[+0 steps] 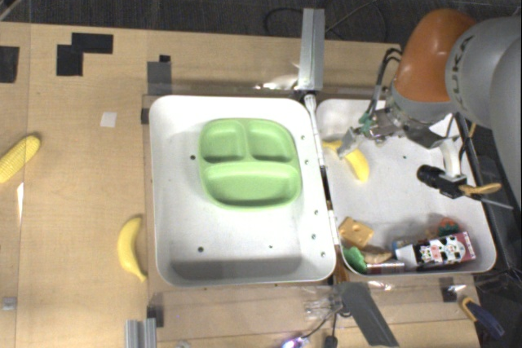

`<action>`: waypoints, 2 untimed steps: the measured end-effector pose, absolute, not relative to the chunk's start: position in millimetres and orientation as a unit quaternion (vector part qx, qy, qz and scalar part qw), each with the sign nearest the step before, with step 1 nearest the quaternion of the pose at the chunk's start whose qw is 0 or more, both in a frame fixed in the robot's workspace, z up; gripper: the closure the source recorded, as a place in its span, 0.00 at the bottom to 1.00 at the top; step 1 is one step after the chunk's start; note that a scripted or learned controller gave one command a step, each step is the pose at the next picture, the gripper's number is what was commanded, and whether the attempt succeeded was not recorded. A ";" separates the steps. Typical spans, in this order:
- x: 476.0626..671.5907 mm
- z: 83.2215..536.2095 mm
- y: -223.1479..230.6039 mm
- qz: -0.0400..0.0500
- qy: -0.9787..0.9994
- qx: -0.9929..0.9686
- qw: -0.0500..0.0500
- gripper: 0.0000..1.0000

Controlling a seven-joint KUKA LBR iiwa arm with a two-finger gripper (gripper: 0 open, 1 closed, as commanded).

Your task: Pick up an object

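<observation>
Pincer low over the right bin's far-left area

Along the right bin's [488,250] near edge lie a patterned box [444,249], a green piece [356,260] and a brown lump [356,233]. Farther in, a yellow object [356,165] sits just below the pincer [356,138]; whether its tips are apart I cannot tell. The left bin [175,257] holds a green divided tray [248,160].
</observation>
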State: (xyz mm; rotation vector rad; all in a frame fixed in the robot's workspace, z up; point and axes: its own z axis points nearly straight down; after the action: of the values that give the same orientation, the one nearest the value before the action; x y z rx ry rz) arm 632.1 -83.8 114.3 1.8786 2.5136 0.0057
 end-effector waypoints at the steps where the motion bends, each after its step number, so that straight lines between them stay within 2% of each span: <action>1: 640.1 89.5 -88.1 0.003 0.843 0.538 0.005 0.00; 2: 629.4 120.2 -115.4 0.002 0.898 0.439 0.004 0.00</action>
State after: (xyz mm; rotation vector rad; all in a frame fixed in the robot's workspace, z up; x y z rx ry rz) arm 629.4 -115.4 120.2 1.3757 2.8150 0.0062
